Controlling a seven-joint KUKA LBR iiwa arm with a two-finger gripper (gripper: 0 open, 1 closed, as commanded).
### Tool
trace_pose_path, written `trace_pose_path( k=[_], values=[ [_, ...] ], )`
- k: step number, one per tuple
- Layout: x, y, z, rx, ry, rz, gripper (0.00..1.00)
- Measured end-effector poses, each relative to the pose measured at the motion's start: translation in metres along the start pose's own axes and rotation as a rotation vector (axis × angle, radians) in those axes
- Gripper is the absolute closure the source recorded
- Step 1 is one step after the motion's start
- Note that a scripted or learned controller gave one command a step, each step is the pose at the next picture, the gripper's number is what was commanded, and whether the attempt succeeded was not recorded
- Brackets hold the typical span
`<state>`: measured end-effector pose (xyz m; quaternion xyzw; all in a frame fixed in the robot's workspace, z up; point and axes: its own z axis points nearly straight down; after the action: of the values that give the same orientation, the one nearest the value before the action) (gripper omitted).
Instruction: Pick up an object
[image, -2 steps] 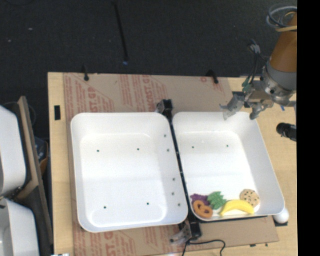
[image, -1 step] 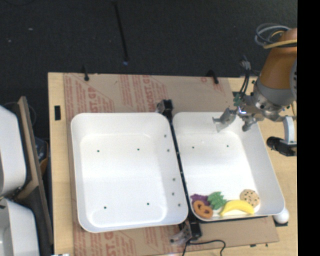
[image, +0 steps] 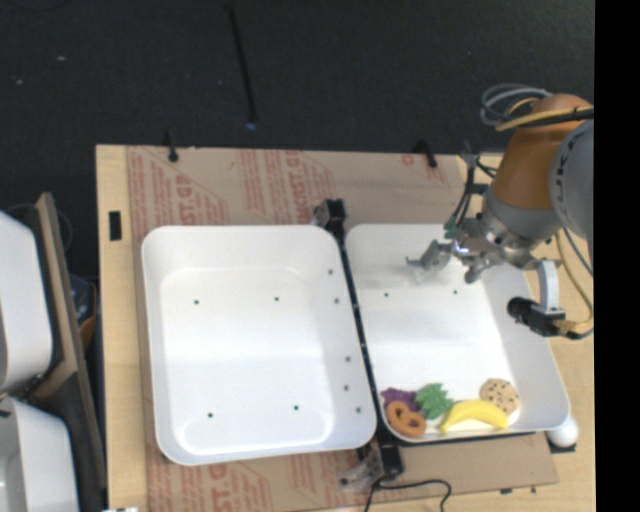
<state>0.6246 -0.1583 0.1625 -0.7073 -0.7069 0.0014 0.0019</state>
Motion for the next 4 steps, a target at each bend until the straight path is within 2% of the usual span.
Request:
trace_pose_path(
  k=[1,2,4],
  values=[
    [-0.004,-0.005,0.043,-0.002,-0.001,0.001,0.00],
    [-0.004,-0.003,0.030,-0.007,-0.002,0.001,1.00],
    [-0.007,0.009,-0.067,-0.010,-0.002,0.000,1.00]
  ],
)
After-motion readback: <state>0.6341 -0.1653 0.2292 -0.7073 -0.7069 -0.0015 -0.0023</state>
